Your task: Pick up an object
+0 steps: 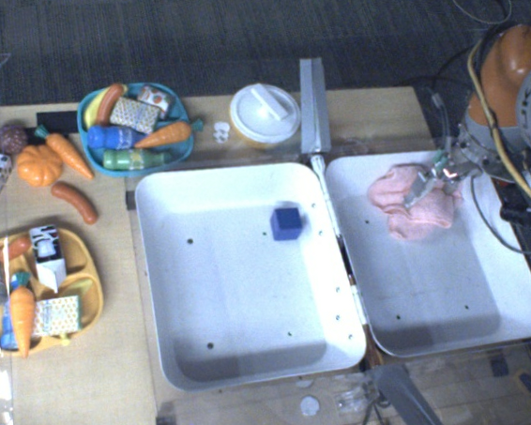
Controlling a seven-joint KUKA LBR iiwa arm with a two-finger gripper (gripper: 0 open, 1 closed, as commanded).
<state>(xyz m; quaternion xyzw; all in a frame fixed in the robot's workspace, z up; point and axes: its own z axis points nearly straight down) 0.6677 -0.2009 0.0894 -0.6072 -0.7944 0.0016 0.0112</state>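
Observation:
A crumpled pink cloth [406, 203] lies in the back part of the right bin [456, 319]. My gripper [421, 190] reaches in from the right and sits low over the cloth's right side, its fingers spread apart and pointing left, with nothing seen held between them. A small blue cube [286, 222] rests in the left bin [252, 350], near its back right area, well away from the gripper.
A grey divider post [310, 108] stands behind the seam between the bins. A white lidded bowl [264, 113], a blue bowl of toy food [134, 126] and a yellow plate of toys [33, 292] sit on the bench at the back and left. Cables hang at the right.

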